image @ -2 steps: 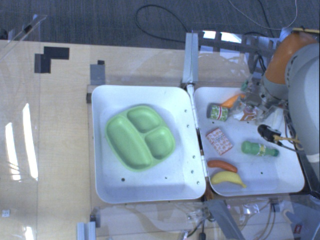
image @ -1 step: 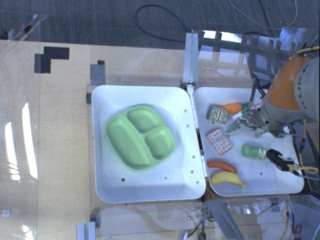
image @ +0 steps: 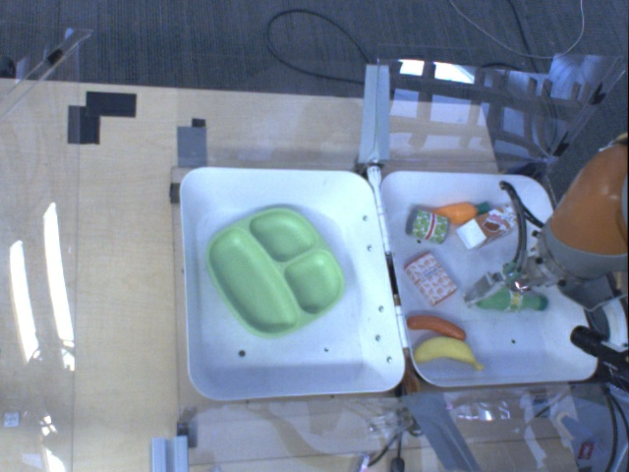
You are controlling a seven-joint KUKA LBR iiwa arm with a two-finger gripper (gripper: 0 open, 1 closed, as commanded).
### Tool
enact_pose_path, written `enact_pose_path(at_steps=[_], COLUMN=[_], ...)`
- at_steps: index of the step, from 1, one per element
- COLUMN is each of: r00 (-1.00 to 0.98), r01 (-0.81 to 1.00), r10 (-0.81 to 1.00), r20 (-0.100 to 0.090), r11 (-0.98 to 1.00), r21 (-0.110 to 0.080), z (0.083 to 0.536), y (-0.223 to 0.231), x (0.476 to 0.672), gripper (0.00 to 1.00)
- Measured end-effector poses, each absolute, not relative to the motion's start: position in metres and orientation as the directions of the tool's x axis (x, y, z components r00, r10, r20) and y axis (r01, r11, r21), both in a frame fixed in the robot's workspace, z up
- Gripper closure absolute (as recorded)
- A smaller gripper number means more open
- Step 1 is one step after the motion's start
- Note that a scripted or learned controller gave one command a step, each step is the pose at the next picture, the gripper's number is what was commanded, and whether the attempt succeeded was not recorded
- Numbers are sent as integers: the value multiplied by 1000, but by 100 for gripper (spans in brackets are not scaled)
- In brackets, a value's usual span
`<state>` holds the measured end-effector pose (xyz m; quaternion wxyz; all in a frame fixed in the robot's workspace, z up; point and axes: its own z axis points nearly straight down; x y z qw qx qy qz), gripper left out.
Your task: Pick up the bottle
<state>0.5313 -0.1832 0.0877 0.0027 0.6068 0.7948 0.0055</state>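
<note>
The bottle (image: 518, 302) is green with a pale label and lies on its side in the right bin (image: 550, 357), towards that bin's right half. My gripper (image: 503, 285) is low over the bottle's left end, touching it or just above it. The grey arm with its orange band (image: 593, 214) reaches in from the right and hides the bin's right wall.
In the right bin lie a green can (image: 429, 225), a carrot (image: 458, 210), a white and red pack (image: 486, 226), a patterned box (image: 430, 277), a sausage (image: 435, 324) and a banana (image: 446, 352). The left bin (image: 206, 362) holds a green divided plate (image: 274, 269).
</note>
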Motion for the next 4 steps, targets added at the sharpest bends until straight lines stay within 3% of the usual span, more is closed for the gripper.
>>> enact_pose_path(at_steps=[1, 2, 3, 4], r00=[-274, -161, -162, -299], r01=[961, 987, 987, 954], r10=[962, 987, 987, 954], r20=[6, -2, -2, -1], r11=[274, 161, 162, 299], r21=[24, 5, 4, 2], z=[98, 192, 192, 102], y=[-176, -144, -144, -193], x=[538, 608, 608, 592], gripper=[100, 100, 0, 0])
